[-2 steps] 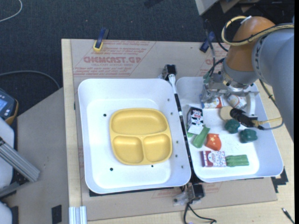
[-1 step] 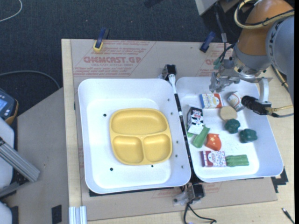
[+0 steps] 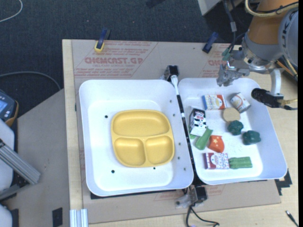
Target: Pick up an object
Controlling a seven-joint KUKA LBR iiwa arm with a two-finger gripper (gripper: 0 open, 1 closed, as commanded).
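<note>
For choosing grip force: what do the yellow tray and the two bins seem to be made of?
Yellow tray: probably moulded plastic, smooth and slightly glossy, with rounded compartments. Left bin and right bin: likely thin white plastic, smooth, with soft rounded rims and faint sheen.

You have a brown cardboard-covered bench (image 3: 123, 56) printed with red lettering. Directly on it sit two shallow white plastic bins, the left bin (image 3: 94, 126) and right bin (image 3: 270, 141) touching side by side.
</note>
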